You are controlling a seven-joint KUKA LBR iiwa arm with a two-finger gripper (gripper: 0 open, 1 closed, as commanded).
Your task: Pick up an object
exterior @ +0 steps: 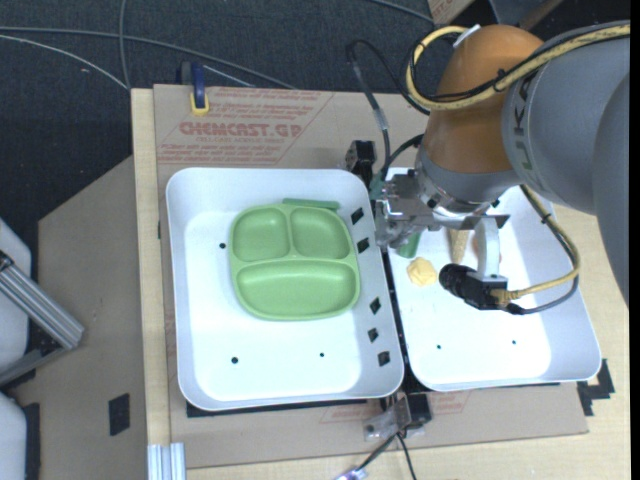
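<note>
Two shallow white bins were set side by side on a worktop (pixel 100 258) covered by a brown sheet (pixel 250 118) with red lettering. The left bin (pixel 200 308), in the middle of the frame, was occupied by a green divided plate (pixel 295 261), laid flat in its upper half.

The grey arm (pixel 575 118) was reached in from the upper right of the frame, its orange band (pixel 480 78) above the wrist. The claw (pixel 400 224) was lowered over the upper left corner of the right bin (pixel 500 353), close to the wall shared with the left bin. Whether the claw was released or clenched could not be told, and nothing could be seen grasped in it.

A small green object (pixel 408 249) was seen just below the claw, though contact between them could not be judged. A yellow object (pixel 422 272) was lying on the bin floor just below and to the right of that. A tan object (pixel 458 240) was partly hidden under the wrist, to the right of the claw.
</note>
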